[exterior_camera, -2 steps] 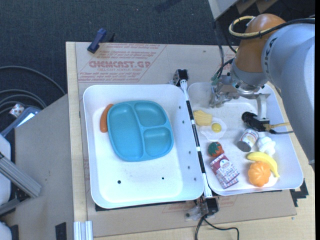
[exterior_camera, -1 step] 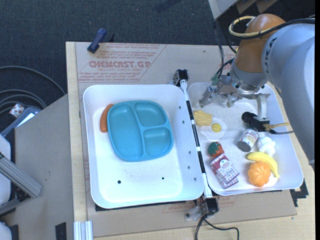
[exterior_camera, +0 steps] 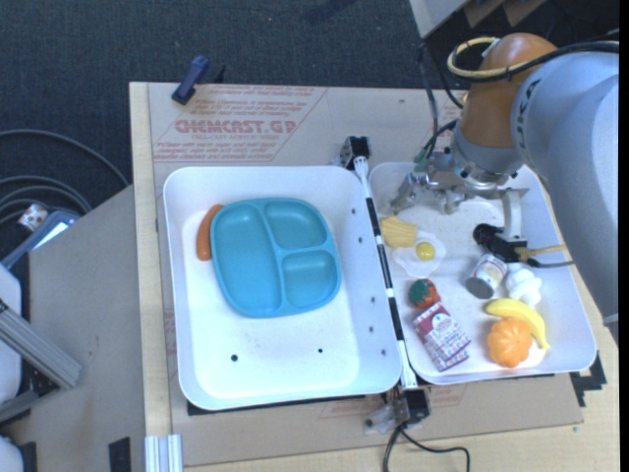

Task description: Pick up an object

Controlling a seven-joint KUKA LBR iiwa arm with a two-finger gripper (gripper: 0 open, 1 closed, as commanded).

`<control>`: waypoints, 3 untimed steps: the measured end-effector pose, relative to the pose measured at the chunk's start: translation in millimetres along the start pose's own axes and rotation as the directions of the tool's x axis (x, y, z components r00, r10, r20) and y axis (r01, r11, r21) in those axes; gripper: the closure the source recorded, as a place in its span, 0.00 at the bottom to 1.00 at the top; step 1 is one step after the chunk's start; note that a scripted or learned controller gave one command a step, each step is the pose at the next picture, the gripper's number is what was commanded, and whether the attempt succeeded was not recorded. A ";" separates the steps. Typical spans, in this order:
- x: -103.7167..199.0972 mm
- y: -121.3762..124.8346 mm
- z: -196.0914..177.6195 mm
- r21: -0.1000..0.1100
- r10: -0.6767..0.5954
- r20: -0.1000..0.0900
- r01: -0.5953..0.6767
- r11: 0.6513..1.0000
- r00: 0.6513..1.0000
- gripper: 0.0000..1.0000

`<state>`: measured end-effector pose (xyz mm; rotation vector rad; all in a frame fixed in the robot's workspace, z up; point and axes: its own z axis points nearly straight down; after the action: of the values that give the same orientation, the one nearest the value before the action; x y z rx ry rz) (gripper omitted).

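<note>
Evidently readying a pick, the gripper hangs spread and empty at upper right, beside the yellow toy in the right bin.

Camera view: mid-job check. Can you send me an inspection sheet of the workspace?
Surface: left bin and right bin, both white, side by side on a printed brown board.
Job's things: the right bin holds a corn cob, fried egg, strawberry, red carton, can, banana and orange.
Clutter: blue divided tray in the left bin, with an orange item at its left edge.
Grippers: gripper over the right bin's far end; grasp state unclear.
Cables: black cables on the floor at left.
Surroundings: dark carpet; blue tool at the board's far edge.
</note>
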<state>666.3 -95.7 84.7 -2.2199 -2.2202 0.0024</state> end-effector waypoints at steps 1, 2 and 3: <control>0.3 0.6 -10.5 -0.001 0.000 0.000 0.000 1.000 1.000 1.00; 0.3 0.5 -10.3 -0.001 0.000 0.000 0.000 1.000 1.000 0.00; 3.6 -0.1 0.0 0.000 0.000 0.000 0.000 1.000 1.000 0.00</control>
<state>666.1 -92.0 84.7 -2.2196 -2.2197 0.0025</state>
